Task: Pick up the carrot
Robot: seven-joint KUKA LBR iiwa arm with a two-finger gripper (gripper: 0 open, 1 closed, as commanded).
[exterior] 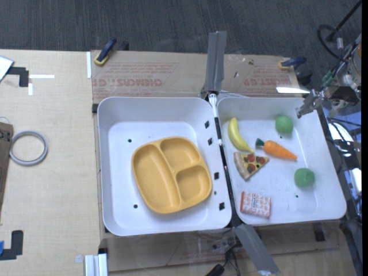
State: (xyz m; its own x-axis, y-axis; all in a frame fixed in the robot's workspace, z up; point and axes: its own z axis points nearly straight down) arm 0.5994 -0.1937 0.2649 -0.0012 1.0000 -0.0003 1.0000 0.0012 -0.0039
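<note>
Nothing of the pick looks done yet: the carrot (278,149) lies untouched on the floor of the right bin (322,211), in its upper half, roughly midway between the bin's left and right walls, green top toward the left wall and tip angled toward the right. The gripper (313,103) sits just outside that bin's top right corner, apart from the carrot and over the rim rather than over the produce; from where I stand it is too small and cluttered with cabling to say how the jaws are set, so I cannot tell whether they are wide or narrow, and nothing is visibly held. What remains, as I judge it, is the whole job: travel in over the bin, descend on the carrot, close and lift. The right bin carries 6 things: the carrot, a banana (237,134) near the left wall, a pizza slice (250,164) just below the banana and close beside the carrot's leafy end, a green ball (283,124) near the top edge just above the carrot, a second green ball (305,177) toward the right wall, and a small red packet (255,204) near the bottom edge. The left bin (115,171) holds 1 item, a yellow divided plate (171,174) with 3 compartments, lying near its centre.
</note>
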